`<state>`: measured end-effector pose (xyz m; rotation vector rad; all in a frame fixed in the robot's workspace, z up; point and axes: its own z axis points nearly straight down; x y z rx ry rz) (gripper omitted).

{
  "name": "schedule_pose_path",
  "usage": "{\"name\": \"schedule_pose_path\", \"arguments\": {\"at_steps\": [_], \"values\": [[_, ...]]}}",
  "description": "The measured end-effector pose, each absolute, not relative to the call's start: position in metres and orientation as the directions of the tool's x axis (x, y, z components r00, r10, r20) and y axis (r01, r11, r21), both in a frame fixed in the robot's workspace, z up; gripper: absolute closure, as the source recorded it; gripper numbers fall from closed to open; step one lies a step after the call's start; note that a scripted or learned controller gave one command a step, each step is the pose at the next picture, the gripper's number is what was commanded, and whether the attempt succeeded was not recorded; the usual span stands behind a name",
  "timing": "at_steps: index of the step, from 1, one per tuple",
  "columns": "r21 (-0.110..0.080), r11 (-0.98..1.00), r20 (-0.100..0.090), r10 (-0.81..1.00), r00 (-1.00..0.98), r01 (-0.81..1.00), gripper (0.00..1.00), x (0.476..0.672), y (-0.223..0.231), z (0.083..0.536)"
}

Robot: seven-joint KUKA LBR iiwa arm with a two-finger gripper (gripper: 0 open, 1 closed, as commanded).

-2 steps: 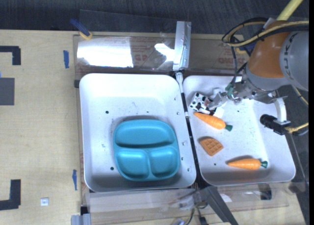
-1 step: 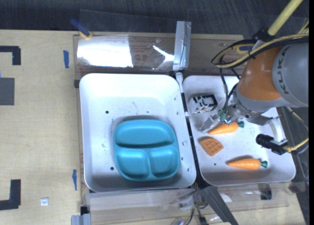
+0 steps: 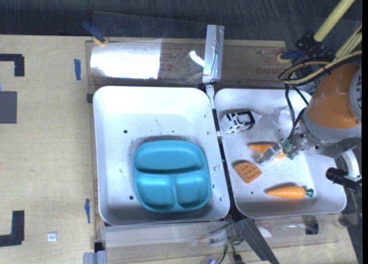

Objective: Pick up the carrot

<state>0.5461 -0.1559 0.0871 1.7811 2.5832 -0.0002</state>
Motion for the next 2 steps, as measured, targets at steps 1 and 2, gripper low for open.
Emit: {"name": "schedule_pose_path", "arguments": {"at_steps": [1,2], "values": [[0.010,0.357,-0.006,0.934,-0.357,0.934,1.00,0.549,-0.155,0.099],[0.008,0.178,-0.001,0.984,-0.178,0.984,1.00,0.646,-0.107,0.181]]}}
